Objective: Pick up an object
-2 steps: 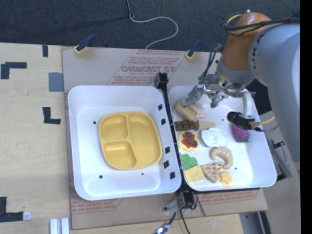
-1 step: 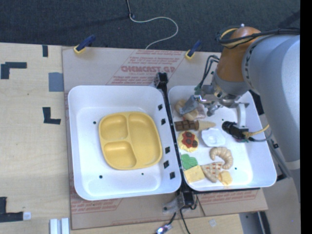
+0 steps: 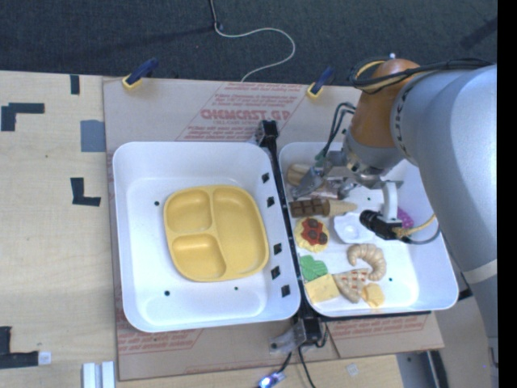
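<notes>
My gripper (image 3: 321, 181) is low in the back left part of the right bin (image 3: 436, 285), just above a brown chocolate bar (image 3: 311, 208). A beige piece (image 3: 298, 171) lies right beside it, toward the bin's back wall. Below the bar sits a round yellow pastry with red topping (image 3: 313, 234). Nothing shows as lifted by the gripper. The arm's orange band (image 3: 378, 115) rises behind it.
A croissant (image 3: 367, 257), a white piece (image 3: 348, 229), a green piece (image 3: 313, 267), a yellow cheese wedge (image 3: 323, 288) and a waffle slice (image 3: 353, 284) fill the right bin's front. A purple item (image 3: 404, 217) lies at its right. The left bin (image 3: 133, 217) holds a yellow divided plate (image 3: 216, 233).
</notes>
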Controlling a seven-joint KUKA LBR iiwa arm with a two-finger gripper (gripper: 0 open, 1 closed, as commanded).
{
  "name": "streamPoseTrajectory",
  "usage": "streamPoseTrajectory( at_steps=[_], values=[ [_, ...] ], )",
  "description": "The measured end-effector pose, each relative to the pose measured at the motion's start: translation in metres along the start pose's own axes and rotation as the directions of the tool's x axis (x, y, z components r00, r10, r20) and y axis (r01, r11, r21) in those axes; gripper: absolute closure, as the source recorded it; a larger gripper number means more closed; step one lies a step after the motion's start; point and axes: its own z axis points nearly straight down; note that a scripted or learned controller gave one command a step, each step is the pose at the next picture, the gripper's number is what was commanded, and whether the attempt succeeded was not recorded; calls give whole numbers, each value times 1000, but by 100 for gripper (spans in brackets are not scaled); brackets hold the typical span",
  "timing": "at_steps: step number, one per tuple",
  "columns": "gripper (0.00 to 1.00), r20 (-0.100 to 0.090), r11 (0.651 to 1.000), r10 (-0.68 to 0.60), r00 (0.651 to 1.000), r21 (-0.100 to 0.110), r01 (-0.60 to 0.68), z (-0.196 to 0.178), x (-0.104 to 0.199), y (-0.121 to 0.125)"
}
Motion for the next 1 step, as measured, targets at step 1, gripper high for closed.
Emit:
streamPoseTrajectory(
  at_steps=[1],
  values=[
    [100,-1,1000,-1,1000,-1,1,-11,1,0]
  ],
)
